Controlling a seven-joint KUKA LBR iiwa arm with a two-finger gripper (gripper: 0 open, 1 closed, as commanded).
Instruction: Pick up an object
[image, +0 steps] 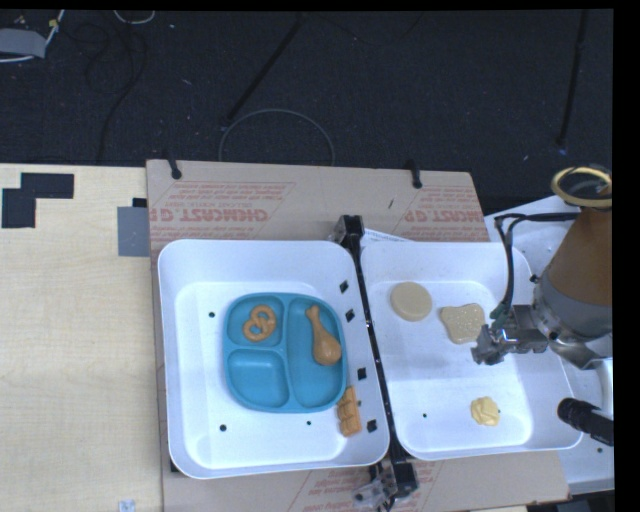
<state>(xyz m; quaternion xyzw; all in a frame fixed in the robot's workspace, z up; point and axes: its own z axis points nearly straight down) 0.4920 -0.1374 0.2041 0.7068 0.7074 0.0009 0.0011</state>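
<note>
Camera view looks down on two white bins side by side on the worktop (70, 350), and the blue tray (262, 380) in the left bin (190, 290) serves as the landmark. The tray has three compartments. One pretzel (260, 323) lies in its upper left compartment. One drumstick (322, 337) lies in its right compartment, long axis running up and down the tray, thin end toward the far edge and thick end toward the near edge. One small orange-brown piece (349, 411) rests on the bin floor just beside the tray's lower right corner.

To the right of the tray, across the divider, the right bin (440, 440) holds three pale pieces: one round cookie (410, 301), one lobed, roughly square cracker (463, 323) further right, and one small yellow lump (485, 411) toward the near edge. The gripper (492, 348) sits low in this bin, just beside the cracker's right edge, well apart from the tray. Whether its fingers are spread or pressed together cannot be told, and nothing is seen between them.
</note>
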